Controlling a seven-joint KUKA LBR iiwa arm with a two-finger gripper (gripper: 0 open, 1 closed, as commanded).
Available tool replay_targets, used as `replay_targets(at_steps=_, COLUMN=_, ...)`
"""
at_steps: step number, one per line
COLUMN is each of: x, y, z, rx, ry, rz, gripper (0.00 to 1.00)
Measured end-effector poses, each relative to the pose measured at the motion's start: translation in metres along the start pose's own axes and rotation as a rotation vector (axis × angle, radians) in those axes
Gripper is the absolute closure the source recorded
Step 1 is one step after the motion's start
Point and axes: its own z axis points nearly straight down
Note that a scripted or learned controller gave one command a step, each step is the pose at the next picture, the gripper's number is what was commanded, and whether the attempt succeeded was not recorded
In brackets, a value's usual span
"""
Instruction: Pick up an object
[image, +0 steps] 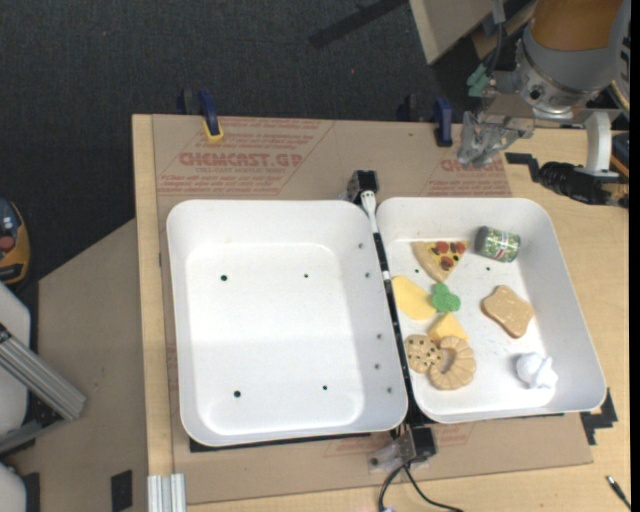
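The right bin (556, 262) holds several toy foods. A pizza slice (441, 258) and a green can (497, 243) lie near its far side. A yellow wedge (410, 297), a small green piece (445, 297) and a slice of toast (508, 310) sit in the middle. A chocolate-chip cookie (421, 352), a tan ridged pastry (456, 364) and a white crumpled object (536, 371) lie near the front. My gripper (482, 148) hangs above the cardboard beyond the right bin's far edge, away from all of them, holding nothing that I can see.
The left bin (270, 320) has a bare white floor. Both bins rest on a cardboard sheet (260, 155) held by blue clamps (208, 112) at the back. A black cable and connector (572, 180) lie at the right of the gripper.
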Motion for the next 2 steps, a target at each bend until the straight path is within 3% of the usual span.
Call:
replay_targets(at_steps=1, x=0.089, y=0.003, z=0.069, rx=0.014, ry=0.006, rz=-0.012, gripper=1.00)
replay_targets(at_steps=2, x=0.165, y=0.007, z=0.063, rx=0.004, ry=0.006, rz=-0.013, gripper=1.00)
